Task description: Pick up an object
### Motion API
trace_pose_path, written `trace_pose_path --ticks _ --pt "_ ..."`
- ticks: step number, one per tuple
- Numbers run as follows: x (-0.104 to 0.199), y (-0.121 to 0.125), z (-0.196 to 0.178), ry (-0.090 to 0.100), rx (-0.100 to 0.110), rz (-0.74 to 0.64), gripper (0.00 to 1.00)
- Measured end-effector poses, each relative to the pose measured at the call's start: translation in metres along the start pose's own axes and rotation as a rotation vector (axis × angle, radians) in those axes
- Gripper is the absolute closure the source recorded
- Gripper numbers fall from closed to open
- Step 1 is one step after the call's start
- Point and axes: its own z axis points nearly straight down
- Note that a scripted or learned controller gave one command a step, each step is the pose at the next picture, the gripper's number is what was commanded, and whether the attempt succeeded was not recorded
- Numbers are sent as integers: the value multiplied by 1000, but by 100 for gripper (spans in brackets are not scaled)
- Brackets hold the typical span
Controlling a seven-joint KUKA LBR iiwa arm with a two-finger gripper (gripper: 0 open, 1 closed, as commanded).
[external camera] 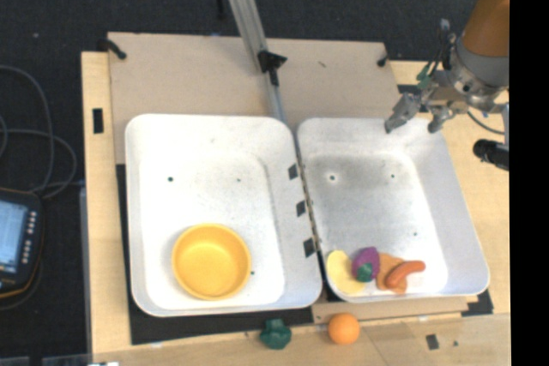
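My gripper (418, 120) hangs over the far right corner of the right bin (446, 184), its two fingers spread open with nothing between them. At that bin's near edge lies a small cluster: a yellow piece (337, 267), a purple and green piece (366, 262) and an orange carrot-like piece (402, 272). The gripper is well away from this cluster, toward the back. A yellow bowl (211, 261) sits in the near part of the left bin (171, 159).
An orange ball (343, 328) and a small green object (275, 334) lie on the bench in front of the bins. A slanted metal rail (249, 13) runs down to the gap between the bins. A tablet (17, 240) lies at far left.
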Motion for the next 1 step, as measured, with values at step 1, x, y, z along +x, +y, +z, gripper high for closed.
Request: trace_pose_path --ticks 1 --pt "0 0 0 -1 1 -1 0"
